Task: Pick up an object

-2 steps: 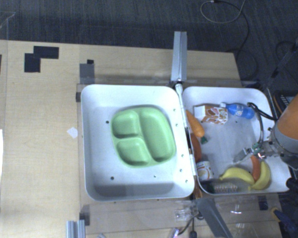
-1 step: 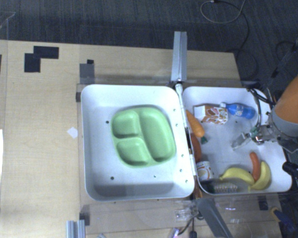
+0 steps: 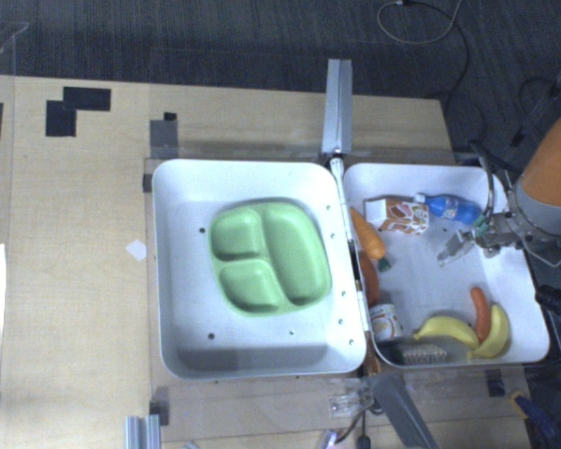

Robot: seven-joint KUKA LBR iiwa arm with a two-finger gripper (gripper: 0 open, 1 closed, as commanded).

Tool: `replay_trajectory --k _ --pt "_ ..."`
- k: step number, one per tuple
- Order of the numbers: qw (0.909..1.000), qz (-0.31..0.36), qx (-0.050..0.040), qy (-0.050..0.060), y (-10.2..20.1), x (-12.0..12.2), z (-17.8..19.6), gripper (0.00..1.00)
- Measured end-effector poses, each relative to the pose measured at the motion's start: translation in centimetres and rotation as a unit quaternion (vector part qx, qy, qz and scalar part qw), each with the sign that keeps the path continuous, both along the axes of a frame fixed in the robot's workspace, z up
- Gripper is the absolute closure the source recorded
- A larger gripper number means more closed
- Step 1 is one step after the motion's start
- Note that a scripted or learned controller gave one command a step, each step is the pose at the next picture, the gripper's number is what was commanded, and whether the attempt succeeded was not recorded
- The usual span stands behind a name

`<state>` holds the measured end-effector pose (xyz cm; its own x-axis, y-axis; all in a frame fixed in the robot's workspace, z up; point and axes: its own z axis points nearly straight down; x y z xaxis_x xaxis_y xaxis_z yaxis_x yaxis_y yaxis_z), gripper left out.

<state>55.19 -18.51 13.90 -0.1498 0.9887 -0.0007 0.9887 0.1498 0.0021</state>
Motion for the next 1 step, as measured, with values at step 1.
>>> replay_trajectory --k 1 --pt "0.9970 0.078 -0.0011 -0.005 -2.04 -2.98 -5.13 0.00"
